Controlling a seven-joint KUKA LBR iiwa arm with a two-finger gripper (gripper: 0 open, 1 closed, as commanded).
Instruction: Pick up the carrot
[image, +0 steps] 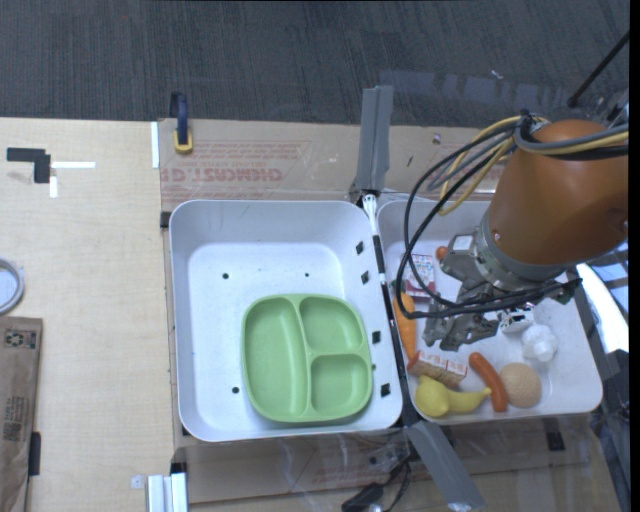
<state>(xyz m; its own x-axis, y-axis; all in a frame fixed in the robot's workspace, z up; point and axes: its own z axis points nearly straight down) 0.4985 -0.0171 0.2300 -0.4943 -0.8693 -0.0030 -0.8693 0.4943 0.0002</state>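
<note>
Although the gripper (455, 330) hangs over the right bin (590, 395), its grasp cannot be judged; the carrot (405, 332) lies along the bin's left wall (probably light, stiff, smooth), best pinched mid-length across its width.

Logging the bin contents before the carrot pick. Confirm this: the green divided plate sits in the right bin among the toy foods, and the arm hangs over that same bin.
One detail is wrong. The camera view shows the green divided plate in the left bin, alone, not among the toy foods. The rest holds: the foods, including the carrot, lie in the right bin, and the arm hangs over that bin.
</note>
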